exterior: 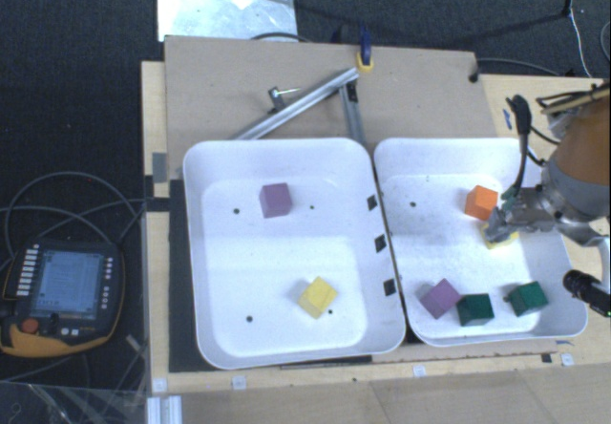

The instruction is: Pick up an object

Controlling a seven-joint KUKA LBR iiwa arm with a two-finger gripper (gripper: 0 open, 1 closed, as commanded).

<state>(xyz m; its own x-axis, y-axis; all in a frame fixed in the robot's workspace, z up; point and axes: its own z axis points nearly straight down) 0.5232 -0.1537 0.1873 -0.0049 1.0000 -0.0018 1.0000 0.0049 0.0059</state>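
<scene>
Sitting under the gripper (pixel 503 226) at about 3 o'clock in the right bin (pixel 420 164), a yellow block (pixel 498 241) shows as a small sliver at the fingertips; whether the fingers are apart, together or clamped on it cannot be told from this slant. Just beside it, toward 11 o'clock, an orange block (pixel 481 201) lies close to the gripper. Along the same bin's 6 o'clock side lie 3 more blocks in a row: a purple block (pixel 440 298), a dark green block (pixel 474 308) just beside it, and a second green block (pixel 526 297) a little apart toward 3 o'clock. The arm (pixel 582 164) comes in from 3 o'clock, its orange band over the bin's right rim. The left bin (pixel 205 164) touches the right one along the middle and holds 2 blocks well apart: a purple cube (pixel 275 199) toward 12 o'clock and a yellow cube (pixel 317 297) toward 5 o'clock. Behind the bins, at 12 o'clock, a metal bar (pixel 296 102) lies slanted on a brown board (pixel 420 88). On the floor at 9 o'clock rests a teach pendant (pixel 62 293) with its cable looped around it.
</scene>
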